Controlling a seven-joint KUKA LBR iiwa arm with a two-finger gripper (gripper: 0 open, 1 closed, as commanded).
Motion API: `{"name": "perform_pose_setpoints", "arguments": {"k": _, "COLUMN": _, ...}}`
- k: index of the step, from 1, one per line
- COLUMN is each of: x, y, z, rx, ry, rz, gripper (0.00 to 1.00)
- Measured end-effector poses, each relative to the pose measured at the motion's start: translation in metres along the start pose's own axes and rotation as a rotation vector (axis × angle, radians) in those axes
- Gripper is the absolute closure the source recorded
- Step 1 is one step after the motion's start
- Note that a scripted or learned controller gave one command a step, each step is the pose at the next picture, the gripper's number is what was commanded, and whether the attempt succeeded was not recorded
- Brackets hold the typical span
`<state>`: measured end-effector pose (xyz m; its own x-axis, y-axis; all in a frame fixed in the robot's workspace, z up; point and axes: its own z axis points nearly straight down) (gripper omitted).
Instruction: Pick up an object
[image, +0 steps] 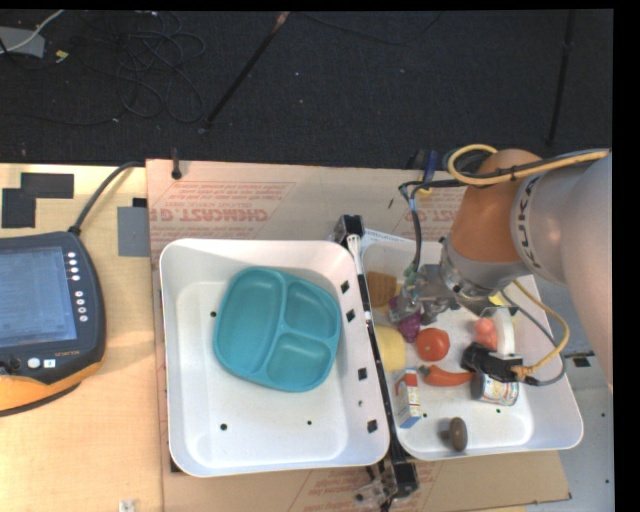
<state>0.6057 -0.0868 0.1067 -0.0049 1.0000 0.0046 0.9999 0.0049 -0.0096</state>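
The gripper (418, 300) hangs low over the purple object (409, 324) to grasp it; the fingers' opening possibly hidden, I cannot tell.

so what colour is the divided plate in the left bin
Teal blue; the divided plate shows best in the camera view.

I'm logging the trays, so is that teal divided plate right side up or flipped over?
Right side up. The teal plate lies flat in the left bin with its three hollow compartments facing up.
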Motion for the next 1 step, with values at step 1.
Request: {"name": "perform_pose_setpoints", "arguments": {"k": 1, "x": 0.055, "y": -0.0337, "z": -0.0836, "rx": -0.01, "ry": -0.003, "rz": -0.001, "gripper": 1.0}}
